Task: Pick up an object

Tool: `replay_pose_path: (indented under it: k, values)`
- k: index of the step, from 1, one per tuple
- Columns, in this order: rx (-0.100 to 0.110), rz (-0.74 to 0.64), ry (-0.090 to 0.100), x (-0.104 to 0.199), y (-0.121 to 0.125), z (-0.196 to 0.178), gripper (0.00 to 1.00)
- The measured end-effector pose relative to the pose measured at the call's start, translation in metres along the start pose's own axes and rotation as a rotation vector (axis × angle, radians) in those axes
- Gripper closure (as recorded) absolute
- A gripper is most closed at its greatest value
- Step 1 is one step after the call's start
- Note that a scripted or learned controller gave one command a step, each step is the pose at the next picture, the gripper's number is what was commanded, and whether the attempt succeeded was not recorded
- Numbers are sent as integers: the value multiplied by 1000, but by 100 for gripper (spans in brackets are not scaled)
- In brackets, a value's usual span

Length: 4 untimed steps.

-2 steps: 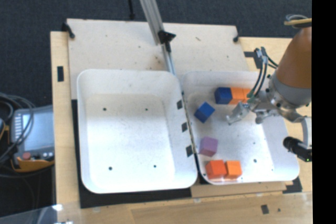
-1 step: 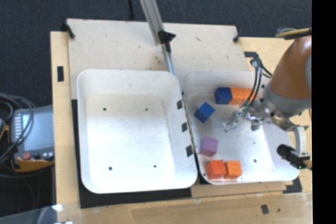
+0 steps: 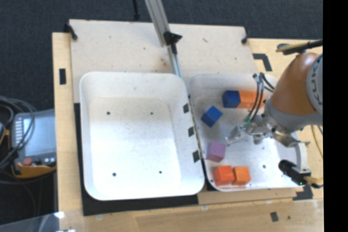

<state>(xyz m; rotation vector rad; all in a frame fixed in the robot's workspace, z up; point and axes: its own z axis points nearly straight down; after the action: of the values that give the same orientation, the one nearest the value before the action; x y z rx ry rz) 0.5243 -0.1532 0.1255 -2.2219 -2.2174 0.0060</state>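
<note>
Dark carpet surrounds my bench; in the right bin (image 3: 202, 89) the gripper (image 3: 237, 135), whose spread I cannot tell, hovers near the purple block (image 3: 216, 151); it could nudge it away.

A rounded orange band (image 3: 296, 84) is seen on the arm (image 3: 293, 108), with a grey metal section beneath it. Thin dark and green cables (image 3: 260, 96) are looped beside the band. The tool (image 3: 247, 133) is built of silvery metal.
</note>
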Motion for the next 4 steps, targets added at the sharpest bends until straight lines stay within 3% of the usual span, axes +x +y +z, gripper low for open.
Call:
replay_pose_path:
  k: [1,3,4]
  values:
    - [-11,7,1,0,3,-14,100]
    - [-12,-7,-1,5,11,-120,100]
    - [-8,-10,2,56,29,-130,100]
